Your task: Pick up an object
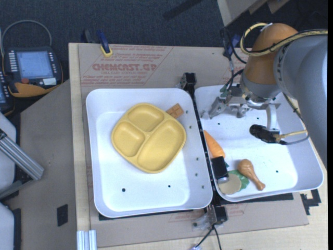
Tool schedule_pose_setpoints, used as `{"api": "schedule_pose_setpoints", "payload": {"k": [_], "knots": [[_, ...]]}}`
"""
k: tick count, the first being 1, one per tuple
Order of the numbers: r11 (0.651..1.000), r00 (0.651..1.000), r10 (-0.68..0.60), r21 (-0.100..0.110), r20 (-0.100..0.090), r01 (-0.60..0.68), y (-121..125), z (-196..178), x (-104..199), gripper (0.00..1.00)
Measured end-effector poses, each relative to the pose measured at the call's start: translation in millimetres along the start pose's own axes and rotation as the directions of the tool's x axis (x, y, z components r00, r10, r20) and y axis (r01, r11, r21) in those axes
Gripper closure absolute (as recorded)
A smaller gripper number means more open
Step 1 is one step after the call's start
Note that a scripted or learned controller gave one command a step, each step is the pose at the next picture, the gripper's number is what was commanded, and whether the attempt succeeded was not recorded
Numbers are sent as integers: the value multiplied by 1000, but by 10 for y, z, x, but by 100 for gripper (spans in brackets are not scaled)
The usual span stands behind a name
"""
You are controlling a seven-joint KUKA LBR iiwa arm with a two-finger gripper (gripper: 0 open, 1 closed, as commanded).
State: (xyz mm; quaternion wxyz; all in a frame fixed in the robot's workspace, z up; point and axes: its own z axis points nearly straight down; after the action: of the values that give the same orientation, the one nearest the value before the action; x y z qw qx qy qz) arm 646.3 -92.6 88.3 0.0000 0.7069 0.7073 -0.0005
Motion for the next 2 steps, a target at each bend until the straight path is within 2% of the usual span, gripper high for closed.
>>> {"api": "schedule_pose_setpoints", "payload": {"k": [1,2], "knots": [[1000,1000,1,-6,1,-1,17,-148,-3,100],[1000,1000,1,-7,1,-1,-22,-777,-3,100]]}}
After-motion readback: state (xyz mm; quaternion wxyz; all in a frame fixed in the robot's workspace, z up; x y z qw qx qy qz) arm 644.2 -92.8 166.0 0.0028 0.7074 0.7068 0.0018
